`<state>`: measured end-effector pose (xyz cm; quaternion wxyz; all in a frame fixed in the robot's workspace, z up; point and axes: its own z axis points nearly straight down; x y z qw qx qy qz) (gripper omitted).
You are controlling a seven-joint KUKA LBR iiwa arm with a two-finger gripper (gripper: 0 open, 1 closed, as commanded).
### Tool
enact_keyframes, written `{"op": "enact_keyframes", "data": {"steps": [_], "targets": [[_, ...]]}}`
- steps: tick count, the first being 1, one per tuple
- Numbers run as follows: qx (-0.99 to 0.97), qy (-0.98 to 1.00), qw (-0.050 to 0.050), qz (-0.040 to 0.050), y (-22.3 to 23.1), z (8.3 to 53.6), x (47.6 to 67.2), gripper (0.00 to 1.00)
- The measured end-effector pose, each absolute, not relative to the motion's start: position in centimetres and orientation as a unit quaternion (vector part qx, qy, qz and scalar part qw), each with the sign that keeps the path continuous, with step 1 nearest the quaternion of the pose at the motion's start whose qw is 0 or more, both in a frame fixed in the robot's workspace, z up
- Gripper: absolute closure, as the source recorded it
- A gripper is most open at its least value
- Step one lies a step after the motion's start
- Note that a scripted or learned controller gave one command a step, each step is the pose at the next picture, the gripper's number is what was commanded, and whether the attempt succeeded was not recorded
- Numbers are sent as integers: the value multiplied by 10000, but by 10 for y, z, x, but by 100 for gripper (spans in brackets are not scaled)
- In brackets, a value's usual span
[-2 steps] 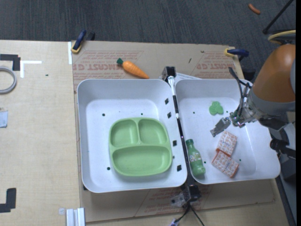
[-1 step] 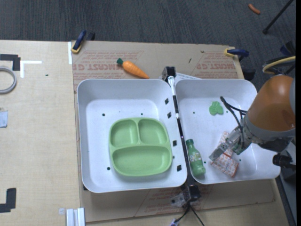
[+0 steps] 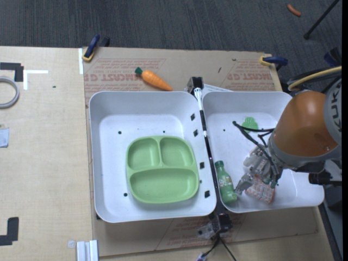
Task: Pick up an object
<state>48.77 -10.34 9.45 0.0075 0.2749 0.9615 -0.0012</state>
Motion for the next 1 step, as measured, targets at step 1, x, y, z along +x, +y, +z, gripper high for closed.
{"op": "enact_keyframes", "data": {"steps": [1], "targets": [[2762,9611,65,1,-102,104,488,100]]}}
